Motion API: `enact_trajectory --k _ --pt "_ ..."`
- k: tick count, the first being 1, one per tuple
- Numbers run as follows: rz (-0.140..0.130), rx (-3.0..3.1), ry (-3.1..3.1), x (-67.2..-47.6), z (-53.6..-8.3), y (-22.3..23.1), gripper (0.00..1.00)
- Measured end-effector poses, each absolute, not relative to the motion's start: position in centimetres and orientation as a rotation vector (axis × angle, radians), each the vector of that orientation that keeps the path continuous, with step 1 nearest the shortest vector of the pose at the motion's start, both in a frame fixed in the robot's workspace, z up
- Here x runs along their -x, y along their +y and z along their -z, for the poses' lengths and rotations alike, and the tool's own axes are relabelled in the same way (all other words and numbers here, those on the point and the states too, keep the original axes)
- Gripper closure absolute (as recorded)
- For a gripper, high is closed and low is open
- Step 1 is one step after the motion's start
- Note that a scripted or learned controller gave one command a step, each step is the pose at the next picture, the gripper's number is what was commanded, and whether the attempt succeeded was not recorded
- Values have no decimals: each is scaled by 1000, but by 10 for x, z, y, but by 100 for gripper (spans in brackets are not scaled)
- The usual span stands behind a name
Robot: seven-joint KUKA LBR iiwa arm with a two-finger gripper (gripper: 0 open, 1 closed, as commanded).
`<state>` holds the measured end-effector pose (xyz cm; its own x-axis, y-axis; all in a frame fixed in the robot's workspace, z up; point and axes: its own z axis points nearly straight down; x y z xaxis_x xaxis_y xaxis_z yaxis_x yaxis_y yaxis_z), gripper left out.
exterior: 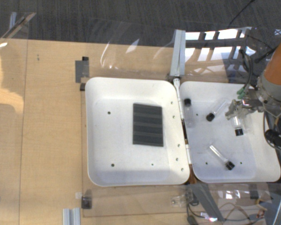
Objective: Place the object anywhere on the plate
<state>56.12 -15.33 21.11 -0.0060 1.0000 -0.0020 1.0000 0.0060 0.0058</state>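
Apparently gripper (242,108) hung at right of frame over right bin (271,175), grip state unclear. Clear vial (237,125) lay just below it, long axis near vertical; dark ribbed plate (148,124) far left.

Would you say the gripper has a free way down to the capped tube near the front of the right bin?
Probably yes: the tube lies alone on bare bin floor, with the gripper above the same bin.
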Motion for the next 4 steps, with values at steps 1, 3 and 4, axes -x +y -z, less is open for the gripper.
enact_trajectory --k 1,3,4 --pt "-4 -2234 2206 -576 -164 -88 100" --pt "-6 -2749 1518 -641 -234 56 100" --pt "-6 -2768 1482 -646 -272 121 100"
